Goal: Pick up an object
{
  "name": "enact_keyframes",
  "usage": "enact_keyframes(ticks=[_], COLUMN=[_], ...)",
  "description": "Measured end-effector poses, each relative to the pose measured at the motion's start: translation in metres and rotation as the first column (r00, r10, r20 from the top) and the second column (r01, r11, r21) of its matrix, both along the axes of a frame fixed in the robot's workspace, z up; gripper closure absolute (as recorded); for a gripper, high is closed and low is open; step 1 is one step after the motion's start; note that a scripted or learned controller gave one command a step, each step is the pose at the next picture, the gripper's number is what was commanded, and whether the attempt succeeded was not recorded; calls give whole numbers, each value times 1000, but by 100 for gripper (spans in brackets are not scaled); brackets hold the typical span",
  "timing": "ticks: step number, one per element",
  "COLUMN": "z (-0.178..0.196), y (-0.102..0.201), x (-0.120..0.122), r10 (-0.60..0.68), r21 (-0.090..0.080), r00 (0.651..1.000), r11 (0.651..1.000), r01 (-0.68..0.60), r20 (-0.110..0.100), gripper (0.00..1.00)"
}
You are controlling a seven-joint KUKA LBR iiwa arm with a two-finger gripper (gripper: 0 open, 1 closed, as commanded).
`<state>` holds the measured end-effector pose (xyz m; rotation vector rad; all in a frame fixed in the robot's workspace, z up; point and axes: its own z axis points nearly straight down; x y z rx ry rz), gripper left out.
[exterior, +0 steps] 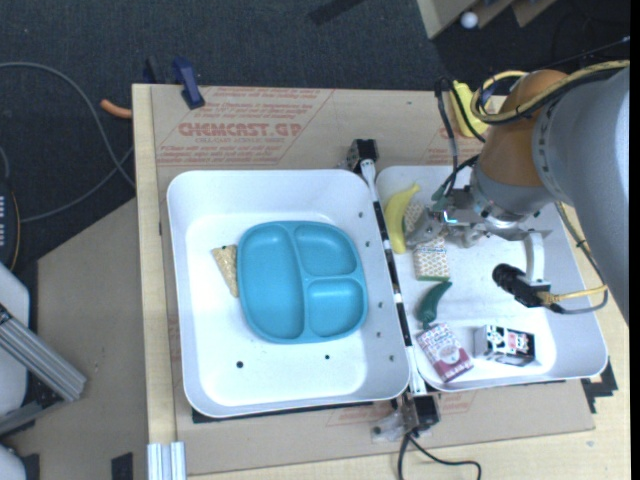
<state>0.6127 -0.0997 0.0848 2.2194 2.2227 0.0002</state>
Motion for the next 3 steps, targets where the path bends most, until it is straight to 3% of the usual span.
enact_keyframes(ticks=[1,2,3], z=[-1,0,10], y=[6,8,8], x=[-58,-79,-78], r10=[-2,-2,-2], r21=[1,1,1], r00=[1000,1000,1000], r11=[1000,1000,1000], r01=[2,2,2], r20=[-3,-2,-1], gripper=[0,0,100])
